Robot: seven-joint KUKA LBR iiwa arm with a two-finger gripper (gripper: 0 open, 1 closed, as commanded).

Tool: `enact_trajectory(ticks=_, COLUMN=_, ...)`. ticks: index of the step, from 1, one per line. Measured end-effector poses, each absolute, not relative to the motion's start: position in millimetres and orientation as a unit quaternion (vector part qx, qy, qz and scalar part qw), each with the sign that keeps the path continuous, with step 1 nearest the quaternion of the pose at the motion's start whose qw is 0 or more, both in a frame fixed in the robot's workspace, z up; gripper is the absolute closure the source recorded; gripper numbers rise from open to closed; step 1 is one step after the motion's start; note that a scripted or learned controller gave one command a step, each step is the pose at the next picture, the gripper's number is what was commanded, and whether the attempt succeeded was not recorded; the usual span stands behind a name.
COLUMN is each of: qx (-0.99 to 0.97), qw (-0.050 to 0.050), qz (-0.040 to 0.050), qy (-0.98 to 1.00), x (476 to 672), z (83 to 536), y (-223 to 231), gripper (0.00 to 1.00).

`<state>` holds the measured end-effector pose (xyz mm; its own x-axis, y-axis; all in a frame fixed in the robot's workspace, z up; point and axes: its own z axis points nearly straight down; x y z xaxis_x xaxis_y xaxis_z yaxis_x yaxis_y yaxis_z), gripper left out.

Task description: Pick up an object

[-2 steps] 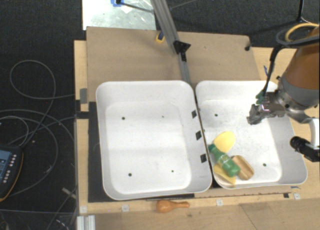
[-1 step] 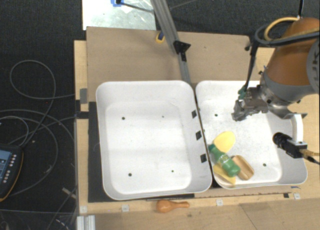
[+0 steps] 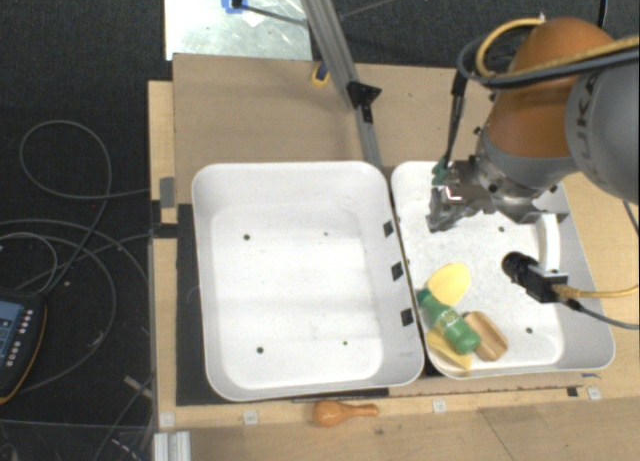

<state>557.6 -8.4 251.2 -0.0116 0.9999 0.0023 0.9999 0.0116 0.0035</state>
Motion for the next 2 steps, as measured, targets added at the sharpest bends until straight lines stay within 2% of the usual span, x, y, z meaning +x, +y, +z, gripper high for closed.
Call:
enact_trajectory(ticks=1, qx=0.704, qw=0.0, qz=0.0014, qy=0.711, x=567.3, z=248, y=36, gripper=1.0)
enact_trajectory(ticks=2, qx=0.704, qw=-0.001, qz=0.0004, qy=0.711, x=566.9, z=234, y=85, gripper=1.0)
